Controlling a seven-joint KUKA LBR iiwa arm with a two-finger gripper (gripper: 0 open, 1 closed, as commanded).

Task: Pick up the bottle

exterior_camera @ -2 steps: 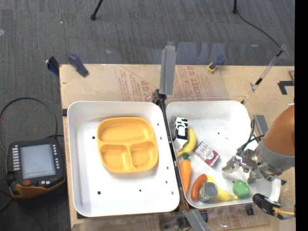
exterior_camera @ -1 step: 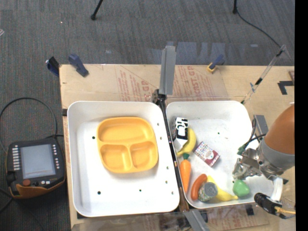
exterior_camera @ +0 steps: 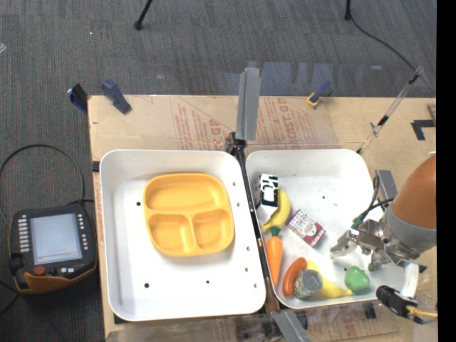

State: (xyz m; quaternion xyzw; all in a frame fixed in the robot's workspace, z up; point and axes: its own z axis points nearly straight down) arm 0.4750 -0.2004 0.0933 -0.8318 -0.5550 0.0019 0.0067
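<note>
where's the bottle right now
The bottle lies near the front edge of the right bin, between the red pepper and the green pepper, touching a banana.

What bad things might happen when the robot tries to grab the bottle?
The bottle lies wedged among a red sausage, a small banana and a green pepper, so the gripper might snag a neighbour instead. It also sits near the right bin's front wall, which may block the approach.
</note>
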